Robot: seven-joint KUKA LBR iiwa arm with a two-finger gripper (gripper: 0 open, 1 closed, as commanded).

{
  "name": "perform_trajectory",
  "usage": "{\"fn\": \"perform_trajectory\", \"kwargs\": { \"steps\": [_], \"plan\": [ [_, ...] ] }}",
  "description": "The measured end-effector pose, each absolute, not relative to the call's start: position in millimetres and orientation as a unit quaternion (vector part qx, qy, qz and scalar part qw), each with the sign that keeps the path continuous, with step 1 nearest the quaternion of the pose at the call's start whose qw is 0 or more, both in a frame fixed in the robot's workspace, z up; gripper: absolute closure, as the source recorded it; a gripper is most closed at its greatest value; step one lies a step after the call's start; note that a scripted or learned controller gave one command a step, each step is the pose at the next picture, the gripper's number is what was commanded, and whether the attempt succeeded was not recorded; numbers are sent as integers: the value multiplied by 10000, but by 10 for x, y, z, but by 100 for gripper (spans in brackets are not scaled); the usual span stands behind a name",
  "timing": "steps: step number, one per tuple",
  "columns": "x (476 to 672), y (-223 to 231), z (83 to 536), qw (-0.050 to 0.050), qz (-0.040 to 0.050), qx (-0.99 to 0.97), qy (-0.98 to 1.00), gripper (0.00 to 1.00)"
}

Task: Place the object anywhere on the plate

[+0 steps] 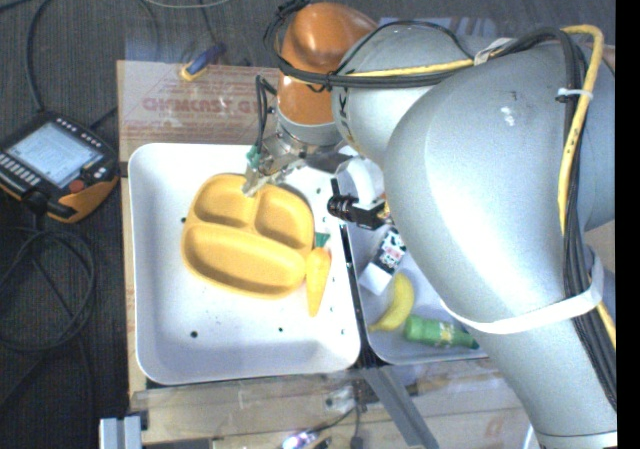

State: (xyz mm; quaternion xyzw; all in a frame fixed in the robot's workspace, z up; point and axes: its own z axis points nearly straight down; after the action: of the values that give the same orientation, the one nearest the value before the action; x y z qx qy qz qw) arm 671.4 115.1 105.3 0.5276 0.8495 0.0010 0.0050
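We see the gripper [262, 169] hanging over the upper rim of the yellow sectioned plate [245, 235] in the left bin [160, 337]; how it is set, and whether it grips or touches anything, we cannot tell from this slant. The orange carrot [317, 280] lies in the same bin, touching the plate's right edge. The right bin [425, 352] holds a banana [395, 304] and a green bottle [438, 333].

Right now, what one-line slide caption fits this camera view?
Gripper poised at the far rim of the yellow divided plate in the left bin, carrot beside the plate.
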Motion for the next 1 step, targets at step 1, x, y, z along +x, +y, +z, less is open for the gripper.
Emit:
{"fn": "perform_trajectory", "kwargs": {
  "steps": [1],
  "plan": [
    [6248, 1443, 1069, 73, 13, 4434, 8963, 100]
  ]
}}
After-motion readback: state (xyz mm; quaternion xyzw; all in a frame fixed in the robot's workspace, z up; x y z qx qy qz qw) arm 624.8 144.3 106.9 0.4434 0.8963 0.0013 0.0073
